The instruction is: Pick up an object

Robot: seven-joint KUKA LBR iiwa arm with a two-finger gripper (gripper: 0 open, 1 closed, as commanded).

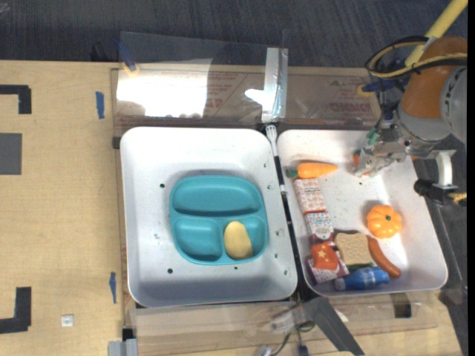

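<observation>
several objects lay below me in the right bin [427, 221]; the carrot [315, 170] sat nearest, just left. my gripper [369, 160] hovered upper right, grip state unclear. next: descend onto it.

Glossy white plastic bins [141, 199], matt teal tray [215, 199]

Robot lab: bench-mounted white bins [141, 199], toy food.

You see a tan bench top [52, 221] with black corner marks [18, 99] at its left edge and blue tape tabs [99, 104]. Dark grey carpet [185, 10] lies beyond its far edge. Glare falls on clear sheeting [178, 87].
</observation>
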